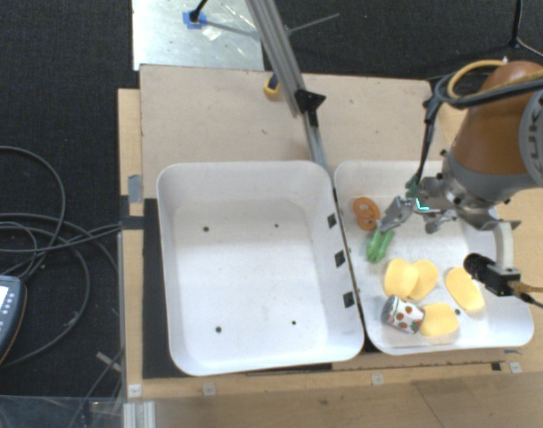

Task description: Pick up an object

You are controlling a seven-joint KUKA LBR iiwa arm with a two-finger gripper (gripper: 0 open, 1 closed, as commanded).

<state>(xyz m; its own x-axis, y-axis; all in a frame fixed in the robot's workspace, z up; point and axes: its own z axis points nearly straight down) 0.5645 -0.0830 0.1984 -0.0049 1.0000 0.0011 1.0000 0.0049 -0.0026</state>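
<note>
Approach step. The grey two-finger gripper (394, 216) hangs low in the right white bin (521, 326), fingers apart, just above the far end of a slim green plastic object (379, 243). Nothing sits between the fingers. Next, probably: descend, straddle the green piece, close, lift.

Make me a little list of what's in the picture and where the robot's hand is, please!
left bin: white, holes in its floor
right bin: holds all the toys
green thing: long, near the divider
orange ring: back of the right bin
yellow pieces: several, toward the front
spotted cup: tipped over, front
hand: over the right bin, just above the green thing
</note>
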